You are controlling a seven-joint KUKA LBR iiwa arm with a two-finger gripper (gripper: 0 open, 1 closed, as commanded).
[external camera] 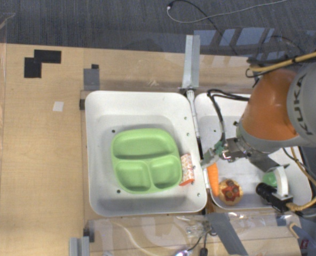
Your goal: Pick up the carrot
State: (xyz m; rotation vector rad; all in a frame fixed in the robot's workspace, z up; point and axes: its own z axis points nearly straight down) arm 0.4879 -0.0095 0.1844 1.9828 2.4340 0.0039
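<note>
Overhead slanted view of a wooden table w/ two shallow white bins side by side. The carrot, a small orange toy-like piece, lies in the right bin, hard against that bin's left wall near the front corner, long axis running front to back. Just beside it, to its right and toward the front, sits a round red-brown item, prob. another play food, touching or nearly touching the carrot's lower end.

Handling, as a judgement: carrot looks light, stiff and smooth, so likely slippery; tapered shape could squirt out of a pinch. Best hold is across its thicker mid-section, fingers on either side of the narrow width. The wall on one side leaves little room for a finger there.

The left bin holds a green divided plate, three compartments, nothing in them. A small pink-and-red item rests by the plate's right edge.

The grey and orange arm hangs over the right bin. The tool sits just above the carrot's upper end; can't tell how far open it is, and nothing is seen held in it.
</note>
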